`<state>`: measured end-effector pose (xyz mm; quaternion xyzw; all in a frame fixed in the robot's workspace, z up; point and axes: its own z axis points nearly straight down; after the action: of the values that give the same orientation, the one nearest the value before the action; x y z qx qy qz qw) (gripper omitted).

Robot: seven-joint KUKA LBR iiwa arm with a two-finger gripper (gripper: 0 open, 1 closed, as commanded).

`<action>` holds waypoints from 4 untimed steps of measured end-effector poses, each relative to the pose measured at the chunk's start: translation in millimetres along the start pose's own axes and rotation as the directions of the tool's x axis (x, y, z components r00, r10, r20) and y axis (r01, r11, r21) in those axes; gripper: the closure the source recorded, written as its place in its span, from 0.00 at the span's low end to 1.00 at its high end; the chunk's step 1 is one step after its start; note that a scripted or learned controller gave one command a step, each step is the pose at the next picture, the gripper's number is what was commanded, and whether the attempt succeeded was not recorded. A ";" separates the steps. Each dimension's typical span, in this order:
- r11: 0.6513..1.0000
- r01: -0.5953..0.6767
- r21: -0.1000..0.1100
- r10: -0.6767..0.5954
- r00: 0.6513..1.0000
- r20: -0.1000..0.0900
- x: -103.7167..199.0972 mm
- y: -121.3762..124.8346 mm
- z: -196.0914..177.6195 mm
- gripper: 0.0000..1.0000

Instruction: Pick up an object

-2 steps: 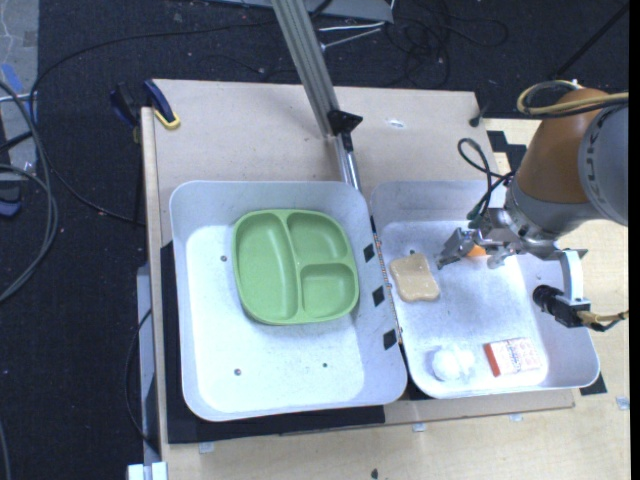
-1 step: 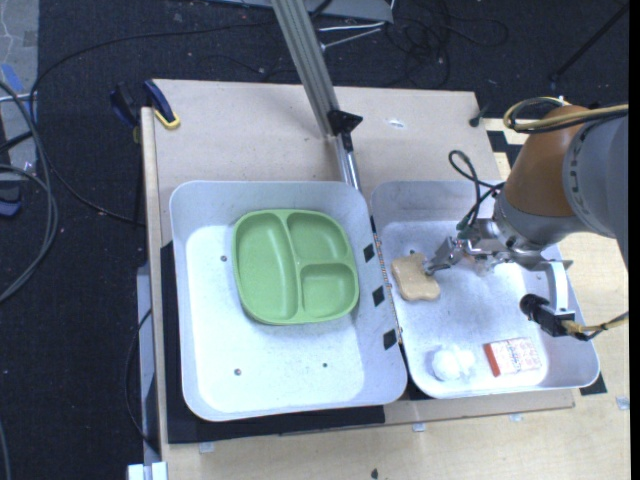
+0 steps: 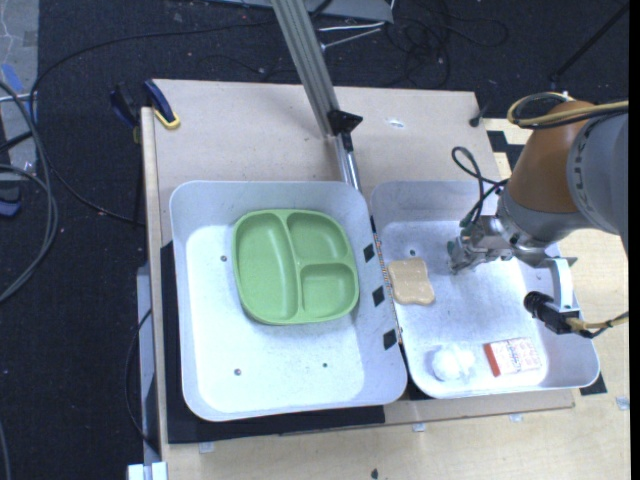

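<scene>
My gripper (image 3: 466, 255) hangs low over the middle of the right bin (image 3: 440, 230), below the grey arm with its orange band (image 3: 545, 158). A tan, toast-like slab (image 3: 411, 281) lies flat just to the gripper's left, close to it but apart. Near the bin's front edge sit a white ball (image 3: 452, 364) and a red and white small box (image 3: 513, 357). Nothing shows held in the gripper.
A green divided plate (image 3: 296, 266) lies in the left bin (image 3: 210, 368). A slanted metal pole (image 3: 312, 58) crosses the back of the bench. Cables hang by the arm's wrist (image 3: 545, 308) at the right bin's right side.
</scene>
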<state>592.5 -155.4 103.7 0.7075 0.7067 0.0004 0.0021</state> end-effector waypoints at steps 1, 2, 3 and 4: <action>1.000 0.001 -0.003 -0.001 1.000 0.000 -9.8 5.6 -52.2 1.00; 1.000 0.003 -0.002 -0.003 1.000 -0.001 -8.6 2.3 -96.6 1.00; 1.000 0.003 -0.004 -0.003 1.000 0.000 -14.5 -2.0 -157.2 1.00; 1.000 0.007 0.004 -0.007 1.000 -0.003 34.8 -1.5 -143.6 1.00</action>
<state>590.6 -120.2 247.2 0.7050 0.7092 0.0000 -0.0004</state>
